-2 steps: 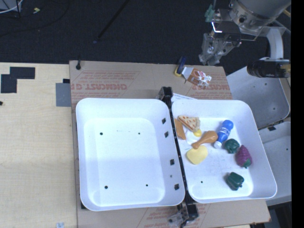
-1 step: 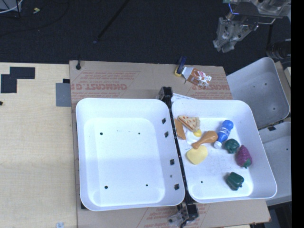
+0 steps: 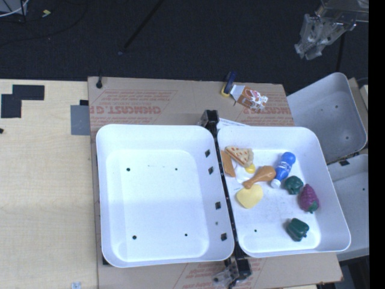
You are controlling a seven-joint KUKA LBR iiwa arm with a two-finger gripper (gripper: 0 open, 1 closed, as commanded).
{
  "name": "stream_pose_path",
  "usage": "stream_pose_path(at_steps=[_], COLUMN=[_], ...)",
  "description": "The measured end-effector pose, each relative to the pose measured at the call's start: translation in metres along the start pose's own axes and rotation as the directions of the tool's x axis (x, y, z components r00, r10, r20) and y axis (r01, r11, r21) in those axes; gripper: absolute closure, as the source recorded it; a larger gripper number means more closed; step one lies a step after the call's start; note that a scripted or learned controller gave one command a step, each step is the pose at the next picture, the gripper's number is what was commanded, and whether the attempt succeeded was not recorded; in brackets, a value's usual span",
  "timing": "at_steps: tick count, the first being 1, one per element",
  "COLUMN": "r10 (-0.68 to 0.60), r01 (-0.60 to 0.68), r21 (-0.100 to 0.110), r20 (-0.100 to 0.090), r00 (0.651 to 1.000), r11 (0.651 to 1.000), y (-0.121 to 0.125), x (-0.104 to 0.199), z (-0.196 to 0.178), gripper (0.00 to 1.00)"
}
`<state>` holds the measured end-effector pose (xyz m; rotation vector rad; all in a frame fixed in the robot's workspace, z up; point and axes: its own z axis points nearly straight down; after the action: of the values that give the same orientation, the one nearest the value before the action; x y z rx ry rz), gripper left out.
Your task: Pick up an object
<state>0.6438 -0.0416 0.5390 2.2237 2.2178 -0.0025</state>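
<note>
Toys (image 3: pixel 264 174), small, plastic, colourful, in right bin (image 3: pixel 334 221).

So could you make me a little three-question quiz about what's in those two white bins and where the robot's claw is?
1. True or false: the gripper is down inside the right bin.
2. Which item lies nearest the right bin's front edge? A) the blue bottle B) the purple grapes C) the dark green pepper
3. Fill in: the yellow heart-shaped piece touches the ____ end of the chicken drumstick.

Key: 1. False; it hangs high beyond the bins, at the view's upper right. 2. C. 3. Lower, narrow end.
</note>
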Motion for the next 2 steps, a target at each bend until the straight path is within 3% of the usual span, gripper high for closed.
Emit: stream_pose_path(at_steps=[1,2], r10=[0.003,-0.007], r01=[-0.003,0.007], r21=[0.020,-0.014], r20=[-0.002,-0.001], r00=[1.000,1.000], r11=[1.000,1.000], y=[-0.017,0.001], x=[-0.073,-0.027], z=[0.218,0.073], gripper=[1.00,1.00])
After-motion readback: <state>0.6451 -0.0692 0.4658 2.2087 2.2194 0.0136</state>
